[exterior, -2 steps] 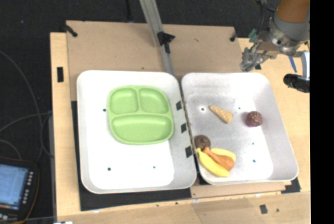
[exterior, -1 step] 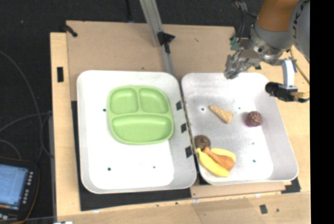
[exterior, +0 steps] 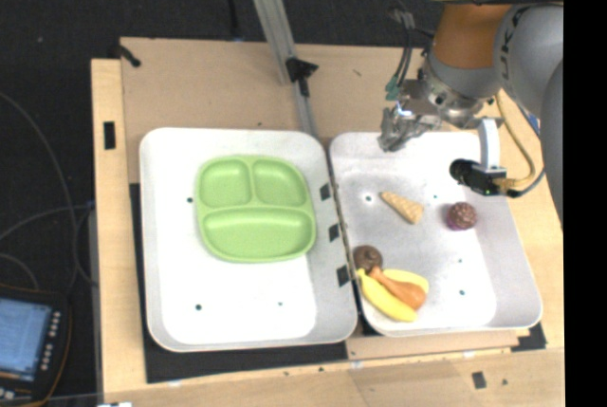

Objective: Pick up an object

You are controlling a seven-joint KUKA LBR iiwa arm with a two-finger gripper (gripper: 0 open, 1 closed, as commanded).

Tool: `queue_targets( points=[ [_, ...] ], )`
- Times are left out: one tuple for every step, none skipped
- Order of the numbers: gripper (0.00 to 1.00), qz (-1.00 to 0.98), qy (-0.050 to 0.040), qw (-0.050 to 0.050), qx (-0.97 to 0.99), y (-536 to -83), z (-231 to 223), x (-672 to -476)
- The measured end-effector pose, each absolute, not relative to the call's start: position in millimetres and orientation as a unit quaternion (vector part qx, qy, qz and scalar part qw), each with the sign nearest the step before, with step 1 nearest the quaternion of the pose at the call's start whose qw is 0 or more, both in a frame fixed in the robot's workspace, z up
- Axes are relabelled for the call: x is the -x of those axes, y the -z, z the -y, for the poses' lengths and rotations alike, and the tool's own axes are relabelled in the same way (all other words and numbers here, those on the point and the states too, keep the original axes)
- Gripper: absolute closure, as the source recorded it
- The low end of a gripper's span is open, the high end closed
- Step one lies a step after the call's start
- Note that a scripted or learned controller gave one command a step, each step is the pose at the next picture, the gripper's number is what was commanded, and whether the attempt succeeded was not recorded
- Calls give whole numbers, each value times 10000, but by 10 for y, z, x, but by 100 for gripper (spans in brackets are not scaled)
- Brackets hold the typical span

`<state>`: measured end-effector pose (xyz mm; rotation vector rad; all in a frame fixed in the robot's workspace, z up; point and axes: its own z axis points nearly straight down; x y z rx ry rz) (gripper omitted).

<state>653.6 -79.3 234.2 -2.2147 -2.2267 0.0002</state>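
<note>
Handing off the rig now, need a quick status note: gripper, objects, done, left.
Gripper: over the back edge of the right bin, nothing seen in it.
Right bin: cone-shaped piece mid-bin, dark reddish ball to its right, brown donut-like piece, banana and carrot at the front left.
Left bin: green divided plate.
Done: no pick yet.
Left: the whole pick.

Green three-compartment plate in the left white bin; grey pole behind; screen lower left.
</note>
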Motion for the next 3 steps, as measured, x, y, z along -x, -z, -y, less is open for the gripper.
queue_targets(
  points=[
    [100,7092,1,6,7050,-2346,302,-6322],
    [100,7097,13,2,7045,-2466,-183,-6245],
    [100,7097,9,1,7045,-2495,-645,-6222]
  ],
)
